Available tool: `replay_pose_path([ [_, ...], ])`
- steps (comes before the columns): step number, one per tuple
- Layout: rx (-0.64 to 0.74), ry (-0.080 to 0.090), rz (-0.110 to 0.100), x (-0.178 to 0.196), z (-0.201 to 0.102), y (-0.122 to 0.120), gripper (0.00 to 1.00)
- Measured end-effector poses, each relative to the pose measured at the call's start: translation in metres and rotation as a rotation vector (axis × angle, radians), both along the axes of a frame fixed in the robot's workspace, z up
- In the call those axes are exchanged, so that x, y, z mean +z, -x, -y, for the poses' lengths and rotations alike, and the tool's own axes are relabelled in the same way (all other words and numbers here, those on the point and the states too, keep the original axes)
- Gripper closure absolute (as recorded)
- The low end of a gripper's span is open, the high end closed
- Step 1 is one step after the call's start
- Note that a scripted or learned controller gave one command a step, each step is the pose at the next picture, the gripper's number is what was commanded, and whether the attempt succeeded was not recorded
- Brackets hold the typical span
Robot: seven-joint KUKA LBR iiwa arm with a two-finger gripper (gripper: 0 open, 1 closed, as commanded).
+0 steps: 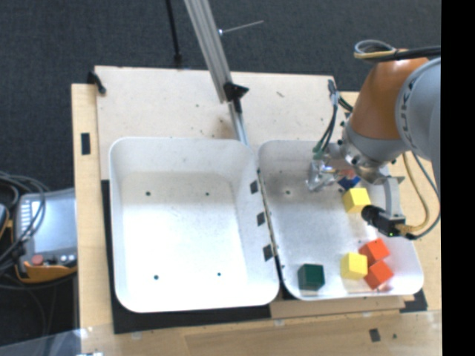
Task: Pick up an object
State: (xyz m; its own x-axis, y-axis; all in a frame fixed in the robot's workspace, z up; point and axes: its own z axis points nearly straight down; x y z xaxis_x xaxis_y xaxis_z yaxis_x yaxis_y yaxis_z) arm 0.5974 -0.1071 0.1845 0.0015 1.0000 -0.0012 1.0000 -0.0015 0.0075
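My gripper (323,176) hangs over the back part of the right bin (297,221), below the arm's orange band. A yellow block (357,199) lies just to its right, close beside it. A small blue piece (351,183) shows between the gripper and that block, partly hidden by the wrist. Near the bin's front edge sit a green block (312,276), a second yellow block (354,265) and two orange blocks (377,249) (381,274). Nothing is seen held in the gripper.
The left bin (185,221) lies beside the right one. A slanted metal bar (215,58) rises from the back of the bench between the bins. Cables (404,213) trail off the wrist over the right bin's edge.
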Motion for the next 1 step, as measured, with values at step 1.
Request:
replay_pose_path([
  [1, 0.005, 0.0, 0.001, 0.0623, -0.0017, -0.0079, 1.0],
])
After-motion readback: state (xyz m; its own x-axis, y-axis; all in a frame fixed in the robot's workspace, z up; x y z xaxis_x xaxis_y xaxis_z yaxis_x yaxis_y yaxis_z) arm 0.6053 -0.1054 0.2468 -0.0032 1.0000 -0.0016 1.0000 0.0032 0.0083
